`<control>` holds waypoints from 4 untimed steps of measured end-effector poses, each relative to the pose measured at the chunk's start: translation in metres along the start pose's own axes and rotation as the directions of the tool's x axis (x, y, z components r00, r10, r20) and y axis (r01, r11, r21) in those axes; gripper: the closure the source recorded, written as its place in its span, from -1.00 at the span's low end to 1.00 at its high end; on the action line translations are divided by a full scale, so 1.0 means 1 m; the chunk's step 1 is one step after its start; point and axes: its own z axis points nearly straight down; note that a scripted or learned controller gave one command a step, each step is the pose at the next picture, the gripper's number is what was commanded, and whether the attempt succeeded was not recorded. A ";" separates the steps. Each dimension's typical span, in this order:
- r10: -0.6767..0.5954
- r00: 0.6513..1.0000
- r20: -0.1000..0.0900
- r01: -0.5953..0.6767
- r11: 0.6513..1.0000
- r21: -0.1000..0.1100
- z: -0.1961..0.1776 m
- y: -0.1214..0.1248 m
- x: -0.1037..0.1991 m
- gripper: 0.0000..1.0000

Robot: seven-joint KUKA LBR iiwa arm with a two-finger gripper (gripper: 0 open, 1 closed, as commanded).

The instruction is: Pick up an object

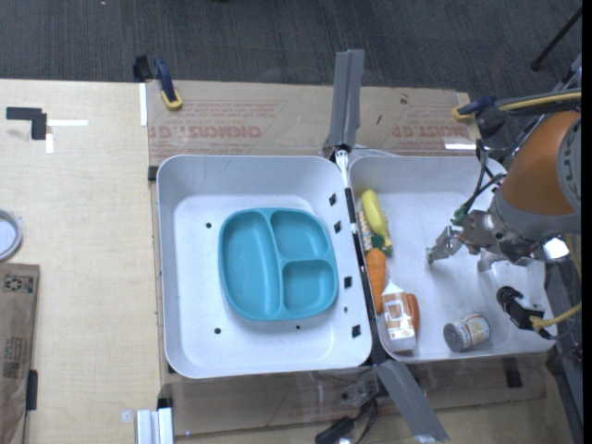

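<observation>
Step in hand: the approach. The arm (541,169) is reaching in over the right bin (421,178) from the right, and nothing has been picked up yet.
Claw: the claw (442,248) hangs over bare white floor near the middle of the right bin, fingers spread apart with nothing between them, though the view is small here and the gap is hard to read exactly.
Things on offer: all four lie in the right bin. A banana (373,214), a carrot (376,271) and a small carton (399,319) line up along the left wall, and a tin can (466,332) lies on its side toward the front.
Likely target: cannot say for sure. The claw sits between the row at the wall and the can, close to none of them.
How they look: banana yellow and slim, end on to the carrot. Carrot orange, just beside the carton. Carton white and orange, tucked near the front left corner. Can silvery with a pale label, free of the others.
Next move calls for: picking one thing, sliding over it, then dropping with the fingers astride it. The can looks the roomiest choice; the row at the wall leaves little space for a finger.
Left bin (176,276): holds a blue divided plate (277,264), well apart from the action.
</observation>
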 end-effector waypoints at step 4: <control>-0.193 0.981 0.003 0.193 0.981 -0.011 -0.006 0.072 0.089 -1.00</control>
